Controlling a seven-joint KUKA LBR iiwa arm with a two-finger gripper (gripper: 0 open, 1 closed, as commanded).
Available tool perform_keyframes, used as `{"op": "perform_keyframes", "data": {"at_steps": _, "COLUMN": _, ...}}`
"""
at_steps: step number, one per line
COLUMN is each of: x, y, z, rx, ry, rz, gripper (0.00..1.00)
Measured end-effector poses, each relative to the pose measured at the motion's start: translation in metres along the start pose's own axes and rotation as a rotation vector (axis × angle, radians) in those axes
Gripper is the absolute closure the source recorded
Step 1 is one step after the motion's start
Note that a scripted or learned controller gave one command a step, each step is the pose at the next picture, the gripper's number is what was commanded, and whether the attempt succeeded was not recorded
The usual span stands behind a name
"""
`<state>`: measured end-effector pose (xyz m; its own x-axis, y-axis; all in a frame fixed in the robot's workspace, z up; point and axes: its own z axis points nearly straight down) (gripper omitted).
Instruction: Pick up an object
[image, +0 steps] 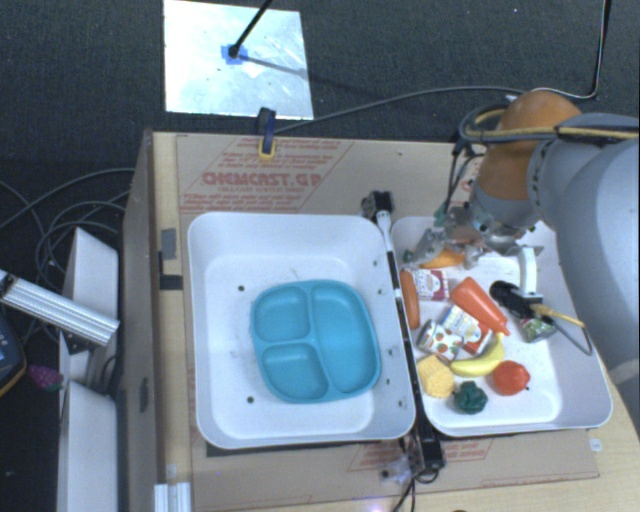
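The right white bin (575, 395) holds several toy foods. An orange carrot (478, 303) lies in its middle, with a red-and-white carton (432, 284) to its left and a thin orange sausage (410, 297) along the left wall. Nearer the front are a second carton (455, 332), a yellow banana (480, 360), a red tomato (511, 377), a green broccoli (469, 398) and a yellow wedge (434, 375). My gripper (442, 241) is low over the bin's back left corner, just above a small orange piece (447, 259).
The left white bin (225, 260) holds a blue divided plate (315, 340). A black divider clip (379, 206) sits at the back between the bins. The arm's grey body (590, 190) hangs over the right bin's back right side.
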<state>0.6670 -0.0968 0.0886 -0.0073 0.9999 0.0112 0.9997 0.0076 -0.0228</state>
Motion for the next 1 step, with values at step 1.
{"op": "perform_keyframes", "data": {"at_steps": 1, "x": 0.0001, "y": -0.0026, "z": -0.0082, "rx": 0.013, "ry": 0.002, "rz": -0.001, "gripper": 1.0}}
